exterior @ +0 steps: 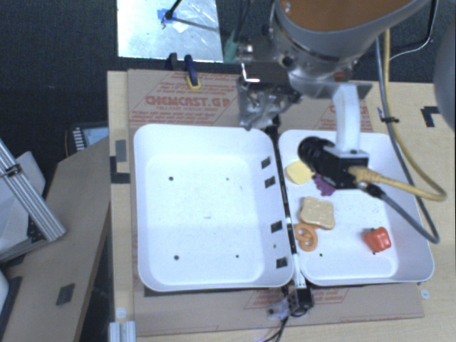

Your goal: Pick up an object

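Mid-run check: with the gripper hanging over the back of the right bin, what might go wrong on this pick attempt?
1. The gripper sits near the divider between the bins, well away from the toast slice, pretzel and orange piece; a straight descent would probably close on nothing.
2. The yellow piece and purple piece lie partly under the black fixture, so reaching them risks a collision.

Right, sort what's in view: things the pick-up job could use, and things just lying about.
For the job:
- yellow piece
- purple piece
- toast slice
- pretzel
- orange toy
- right bin
- gripper

Just lying about:
- left bin
- blue clamp
- cardboard sheet
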`<action>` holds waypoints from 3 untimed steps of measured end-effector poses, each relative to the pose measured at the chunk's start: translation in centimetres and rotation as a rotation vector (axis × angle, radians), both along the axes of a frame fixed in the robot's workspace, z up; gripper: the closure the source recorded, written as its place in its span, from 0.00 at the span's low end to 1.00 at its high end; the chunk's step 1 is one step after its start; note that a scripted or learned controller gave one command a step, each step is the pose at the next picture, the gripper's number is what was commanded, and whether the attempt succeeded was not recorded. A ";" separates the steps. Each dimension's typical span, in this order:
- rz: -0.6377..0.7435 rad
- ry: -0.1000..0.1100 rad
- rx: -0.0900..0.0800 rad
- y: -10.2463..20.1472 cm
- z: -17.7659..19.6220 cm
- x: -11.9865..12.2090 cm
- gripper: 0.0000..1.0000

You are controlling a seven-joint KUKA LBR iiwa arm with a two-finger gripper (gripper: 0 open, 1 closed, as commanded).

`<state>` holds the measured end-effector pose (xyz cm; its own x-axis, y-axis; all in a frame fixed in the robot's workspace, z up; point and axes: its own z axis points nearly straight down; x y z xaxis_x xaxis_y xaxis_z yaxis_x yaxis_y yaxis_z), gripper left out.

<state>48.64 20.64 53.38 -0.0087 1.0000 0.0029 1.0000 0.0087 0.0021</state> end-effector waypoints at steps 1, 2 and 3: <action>-0.001 0.007 -0.004 2.9 -6.3 0.5 1.00; -0.008 0.017 -0.010 2.7 -22.7 0.2 1.00; -0.009 0.000 -0.001 2.8 -20.7 0.5 1.00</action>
